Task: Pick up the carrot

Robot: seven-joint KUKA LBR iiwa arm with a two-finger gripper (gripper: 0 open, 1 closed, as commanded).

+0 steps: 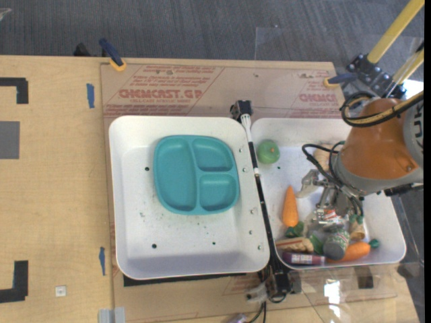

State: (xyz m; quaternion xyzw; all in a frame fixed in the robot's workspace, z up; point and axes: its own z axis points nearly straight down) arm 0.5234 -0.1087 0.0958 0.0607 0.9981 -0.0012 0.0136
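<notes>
Two shallow white bins sit side by side on a wooden bench. The left bin (128, 200) holds a teal divided plate (196, 173), lying flat near the bin's middle. A black divider bar (256, 180) runs where the two bins meet.

Just right of that bar, in the right bin (394, 237), a green apple (269, 152) rests near the far corner. Nearer than the apple lies a carrot (289, 207), its narrow tip pointing toward the apple and its green top at the near end. Right of this carrot is a cluttered pile of small items, among them a purple marker (303, 259) along the near wall and a second carrot (357, 250) near the right corner.

The gripper (331, 210) hangs over the pile, right of the first carrot and apart from it; whether it is apart or together cannot be told amid the clutter. The arm's orange band (374, 147) sits above it.
</notes>
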